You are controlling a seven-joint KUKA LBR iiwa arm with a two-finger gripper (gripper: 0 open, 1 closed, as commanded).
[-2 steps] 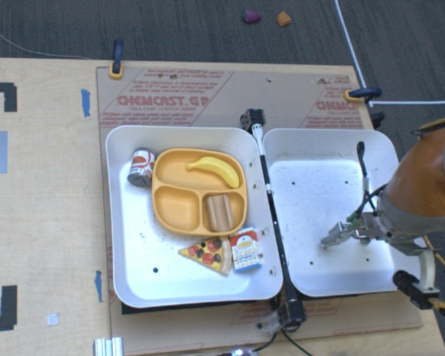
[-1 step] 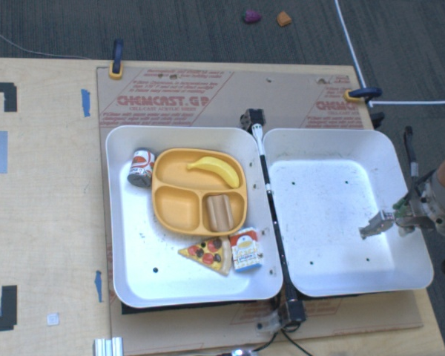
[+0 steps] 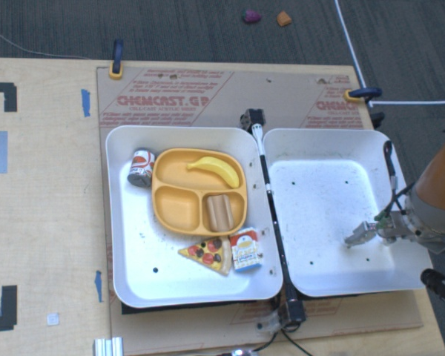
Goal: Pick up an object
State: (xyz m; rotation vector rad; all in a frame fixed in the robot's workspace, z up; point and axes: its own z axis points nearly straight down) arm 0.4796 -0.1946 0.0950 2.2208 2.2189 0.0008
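Fingers [image 3: 354,237]: state impossible to tell
Gripper [image 3: 360,235]: low over right bin [image 3: 319,273]
Left bin [image 3: 133,273]: yellow plate [image 3: 170,206], banana [image 3: 215,170], can [image 3: 140,167], pizza slice [image 3: 208,254], carton [image 3: 245,250]

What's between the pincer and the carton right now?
In the camera view, bare floor of the right bin lies left of the pincer, then the two bins' adjoining walls. The carton lies just past them in the left bin.

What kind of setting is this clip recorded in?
Probably a robotics lab bench for pick tests, not a kitchen: two white bins sit on a clamped board, the food is toys like a banana and pizza slice, and the gripper reaches in.
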